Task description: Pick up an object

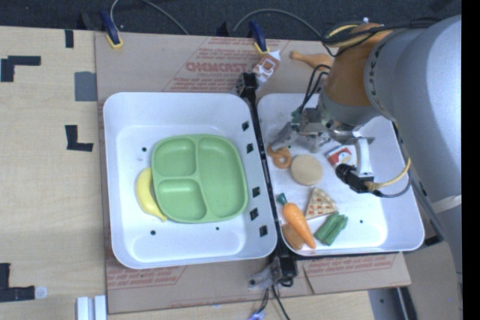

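Observation:
My gripper hangs low over the upper left part of the right bin, its metal fingers spread apart with nothing between them. Just below the fingertips lies a small orange pretzel-like ring. A round tan cookie sits to the ring's right. Further down are a pizza slice, an orange carrot and a green pickle. A small red and white item lies by the arm's wrist.
The left bin holds a green divided plate with a yellow banana tucked against its left side. A black divider with clips runs between the bins. The grey arm covers the right bin's upper right.

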{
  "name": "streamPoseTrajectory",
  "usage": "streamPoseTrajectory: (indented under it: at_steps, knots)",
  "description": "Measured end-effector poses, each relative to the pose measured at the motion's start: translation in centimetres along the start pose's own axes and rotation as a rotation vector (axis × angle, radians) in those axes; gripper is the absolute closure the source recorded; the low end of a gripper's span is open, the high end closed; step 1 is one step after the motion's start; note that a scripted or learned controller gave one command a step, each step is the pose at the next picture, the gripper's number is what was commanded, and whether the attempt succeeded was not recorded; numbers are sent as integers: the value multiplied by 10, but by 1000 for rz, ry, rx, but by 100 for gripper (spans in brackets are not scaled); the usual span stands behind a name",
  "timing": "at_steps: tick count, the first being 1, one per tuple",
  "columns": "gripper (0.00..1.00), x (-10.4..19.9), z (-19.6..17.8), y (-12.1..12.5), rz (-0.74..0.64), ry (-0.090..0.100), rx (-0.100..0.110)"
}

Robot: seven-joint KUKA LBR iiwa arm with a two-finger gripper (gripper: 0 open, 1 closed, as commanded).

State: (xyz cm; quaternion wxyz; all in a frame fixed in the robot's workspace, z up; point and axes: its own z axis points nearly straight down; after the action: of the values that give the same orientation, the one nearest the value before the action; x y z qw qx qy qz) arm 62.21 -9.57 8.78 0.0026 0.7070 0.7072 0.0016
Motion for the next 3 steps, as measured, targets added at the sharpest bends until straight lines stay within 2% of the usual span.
streamPoseTrajectory:
  at_steps: [1, 2, 3]
  knots:
    - [0, -2, -13, 36, -1, 1, 6]
    - [0, 0, 0, -12, 1, -2, -1]
    - [0, -22, 1, 43, -2, 1, 0]
